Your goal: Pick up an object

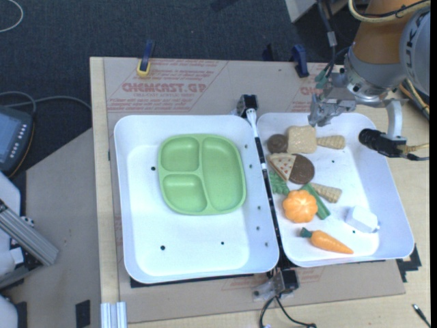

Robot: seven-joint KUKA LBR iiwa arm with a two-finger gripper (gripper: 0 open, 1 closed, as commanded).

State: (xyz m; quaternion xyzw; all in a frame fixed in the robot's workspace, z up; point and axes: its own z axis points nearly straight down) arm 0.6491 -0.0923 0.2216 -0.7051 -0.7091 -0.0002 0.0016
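Nothing is lifted yet. The end effector (319,117) hovers over the right white bin (389,183), just above the beige square bread slice (301,140); whether it is clenched or released, I cannot tell. The grasp remains to be made.

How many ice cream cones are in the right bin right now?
2. One ice cream cone lies near the bin's back, right of the bread slice. The other cone lies mid-bin, right of the orange. Others could be hidden under the pile.
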